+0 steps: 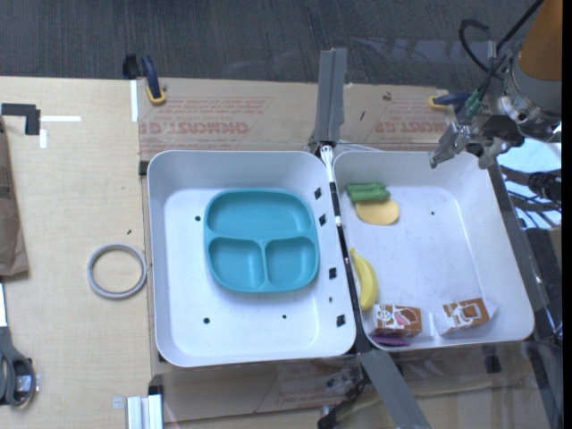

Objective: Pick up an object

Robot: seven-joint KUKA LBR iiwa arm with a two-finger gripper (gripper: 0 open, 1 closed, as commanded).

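My gripper (463,150) hangs over the far right corner of the right bin (447,239), open, with nothing between its fingers. In that bin a green item (366,191) lies against a yellow rounded piece (379,213) near the far left. A banana (364,280) rests along the left wall. Two brown-and-white packets (397,316) (466,313) sit at the near edge, with a purple item (389,336) under the left one. A teal divided plate (263,240) lies in the left bin (179,311).
A grey post (331,96) rises behind the seam between the bins. On the bench to the left lie a tape ring (117,270), scissors (13,378) and a brown bag (11,213). Cables (536,186) run along the right bin's outer side.
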